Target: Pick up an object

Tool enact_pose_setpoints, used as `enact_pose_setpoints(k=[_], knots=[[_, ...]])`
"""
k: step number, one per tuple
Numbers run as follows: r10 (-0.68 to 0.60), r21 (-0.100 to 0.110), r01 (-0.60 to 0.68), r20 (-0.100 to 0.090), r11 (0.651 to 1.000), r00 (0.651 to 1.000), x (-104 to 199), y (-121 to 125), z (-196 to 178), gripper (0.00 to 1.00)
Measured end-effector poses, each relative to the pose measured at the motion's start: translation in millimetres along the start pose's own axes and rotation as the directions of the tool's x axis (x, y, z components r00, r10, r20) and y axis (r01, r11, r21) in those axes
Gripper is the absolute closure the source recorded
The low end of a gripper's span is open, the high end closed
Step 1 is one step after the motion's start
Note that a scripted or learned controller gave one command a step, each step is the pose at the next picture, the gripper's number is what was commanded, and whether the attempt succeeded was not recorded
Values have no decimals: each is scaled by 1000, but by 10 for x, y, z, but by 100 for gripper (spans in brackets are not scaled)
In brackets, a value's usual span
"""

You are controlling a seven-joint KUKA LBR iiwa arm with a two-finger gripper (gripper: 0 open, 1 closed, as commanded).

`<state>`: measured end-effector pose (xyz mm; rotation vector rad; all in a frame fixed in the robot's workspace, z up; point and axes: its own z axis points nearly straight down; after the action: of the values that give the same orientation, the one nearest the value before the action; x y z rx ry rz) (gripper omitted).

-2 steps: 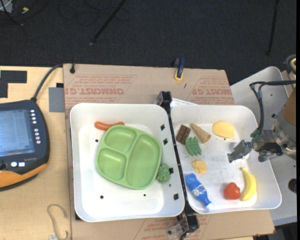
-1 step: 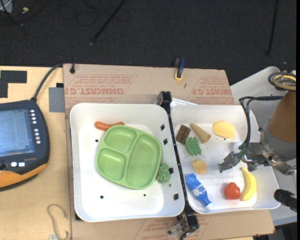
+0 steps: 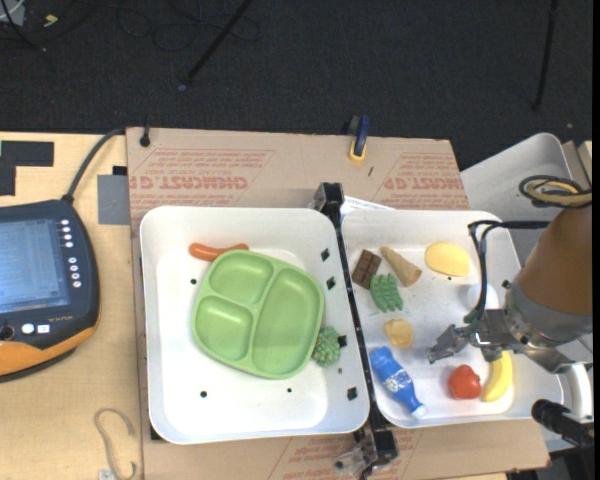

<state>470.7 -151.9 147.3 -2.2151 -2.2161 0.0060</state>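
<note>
The arm comes in from the right, its hand (image 3: pixel 458 343) low over the right bin (image 3: pixel 500 423), fingers spread with nothing between them. Taking the red tomato (image 3: pixel 464 382) as the marker: the hand sits just above it, the banana (image 3: pixel 498 378) lies touching its right side, and the blue bottle (image 3: pixel 394 379) lies to its left. Farther up from the tomato are a small yellow piece (image 3: pixel 399 332), a green bumpy toy (image 3: pixel 385 292), a brown block (image 3: pixel 366 266), a tan cone (image 3: pixel 401 265) and a lemon (image 3: pixel 447 259). Well left, the other bin (image 3: pixel 170 388) carries a green divided plate (image 3: pixel 257 313)
</note>
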Motion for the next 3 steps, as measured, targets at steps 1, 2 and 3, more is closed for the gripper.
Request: enact_pose_setpoints(k=[1,2,3], knots=[[-1,-2,1,0,1000,1000,19,-2,534,0],[8,-3,-8,0,1000,1000,-5,-4,412,100],[5,-9,-5,3,1000,1000,-13,-95,-163,100]])
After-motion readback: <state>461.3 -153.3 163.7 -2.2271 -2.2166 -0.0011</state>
